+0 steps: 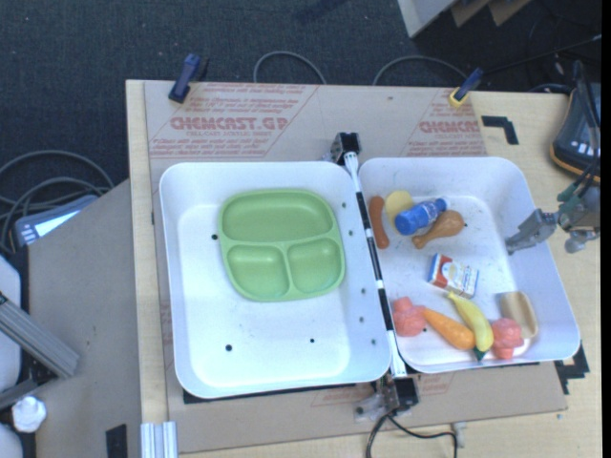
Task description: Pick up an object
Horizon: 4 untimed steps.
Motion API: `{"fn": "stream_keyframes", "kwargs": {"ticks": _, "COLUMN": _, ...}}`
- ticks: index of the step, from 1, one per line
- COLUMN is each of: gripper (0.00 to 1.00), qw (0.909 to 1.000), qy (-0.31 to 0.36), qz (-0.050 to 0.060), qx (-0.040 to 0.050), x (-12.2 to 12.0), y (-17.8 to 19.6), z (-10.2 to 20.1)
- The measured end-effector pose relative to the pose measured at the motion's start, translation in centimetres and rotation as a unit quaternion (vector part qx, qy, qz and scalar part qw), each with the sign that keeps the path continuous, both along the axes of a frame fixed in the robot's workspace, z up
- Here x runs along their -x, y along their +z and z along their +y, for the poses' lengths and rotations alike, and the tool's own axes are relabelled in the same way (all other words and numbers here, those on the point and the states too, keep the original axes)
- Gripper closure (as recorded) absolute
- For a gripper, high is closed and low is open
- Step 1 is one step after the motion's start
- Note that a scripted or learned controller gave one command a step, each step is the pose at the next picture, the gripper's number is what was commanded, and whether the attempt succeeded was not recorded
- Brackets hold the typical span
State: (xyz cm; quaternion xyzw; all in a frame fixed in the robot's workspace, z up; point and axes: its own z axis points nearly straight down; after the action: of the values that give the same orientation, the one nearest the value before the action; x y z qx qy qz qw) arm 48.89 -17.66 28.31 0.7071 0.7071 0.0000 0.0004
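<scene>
**Sam:** How many bins are on the bench?

**Mia:** Two white bins, side by side. The left bin (pixel 191 284) has one green tray (pixel 282 244) in it. The tray has three parts, one long part at the top and two small parts below.

**Sam:** And the right bin?

**Mia:** The right bin (pixel 496 184) has all the play food. I count nine things. One red hot dog (pixel 379 221) lies by the left wall. One yellow thing (pixel 397 201) sits just beside it. One blue bottle (pixel 420 216) with a white cap touches one brown chicken leg (pixel 439 227).

**Sam:** What is in the middle?

**Mia:** One small red and white carton (pixel 452 275), lying flat. Near the front I see one pink lump (pixel 409 318), one orange carrot (pixel 449 327) and one yellow banana (pixel 474 320), all close together. One more pink thing (pixel 507 335) is in the front right corner, and one bun (pixel 518 310) lies right next to it.

**Sam:** That makes ten, silly.

**Mia:** Oh yes, ten!

**Sam:** Where is the robot's hand?

**Mia:** The gripper (pixel 549 229) is at the right side, over the right wall of the right bin. One grey finger (pixel 527 232) pokes in over the bin. I cannot tell if the fingers are apart or together. Nothing sits between them. All the food lies in the bin, apart from the gripper.
</scene>
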Motion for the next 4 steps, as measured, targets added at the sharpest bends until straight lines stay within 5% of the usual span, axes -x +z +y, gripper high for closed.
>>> {"fn": "stream_keyframes", "kwargs": {"ticks": 1, "gripper": 0.00, "qw": 1.0000, "qy": 0.000, "qz": 0.001, "qx": -0.0006, "x": -1.7, "y": -16.8, "z": 7.9}}
{"fn": "stream_keyframes", "kwargs": {"ticks": 2, "gripper": 0.00, "qw": 1.0000, "qy": -0.001, "qz": -0.003, "qx": 0.0012, "x": -5.1, "y": -19.5, "z": 7.6}}
{"fn": "stream_keyframes", "kwargs": {"ticks": 3, "gripper": 0.00, "qw": 1.0000, "qy": 0.001, "qz": -0.004, "qx": 0.0001, "x": -5.4, "y": -19.5, "z": 6.4}}
{"fn": "stream_keyframes", "kwargs": {"ticks": 4, "gripper": 0.00, "qw": 1.0000, "qy": 0.000, "qz": -0.004, "qx": 0.0011, "x": -9.6, "y": -19.0, "z": 7.9}}
